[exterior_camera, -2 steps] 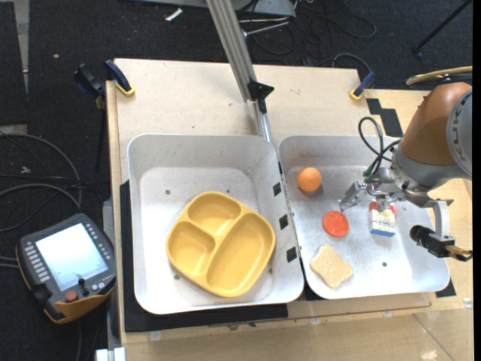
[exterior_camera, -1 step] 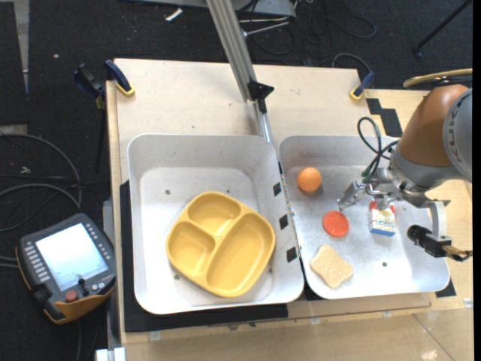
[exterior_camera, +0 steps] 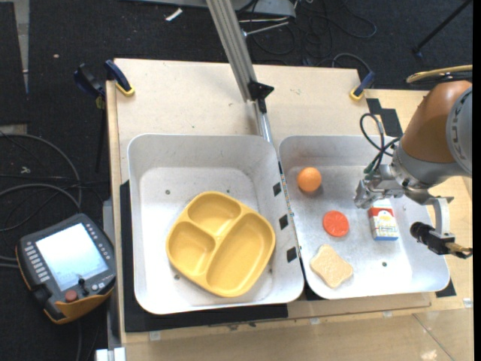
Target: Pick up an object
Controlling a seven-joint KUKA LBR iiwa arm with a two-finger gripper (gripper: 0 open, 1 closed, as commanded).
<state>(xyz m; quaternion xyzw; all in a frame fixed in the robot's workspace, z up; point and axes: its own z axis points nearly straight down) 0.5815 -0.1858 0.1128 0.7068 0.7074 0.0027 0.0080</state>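
Gripper (exterior_camera: 373, 192) just beside carton (exterior_camera: 384, 222)

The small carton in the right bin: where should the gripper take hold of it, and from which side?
Likely from above, across the carton's two long sides. It seems to lie flat on the right bin floor, long axis running near to far, with bare floor on both flanks. The gripper sits just beyond its far end; the tomato slice lies apart.

The arm (exterior_camera: 443, 126) ran off the frame's right edge beyond the carton (exterior_camera: 384, 222), whose label (blue and red) was too small to read.
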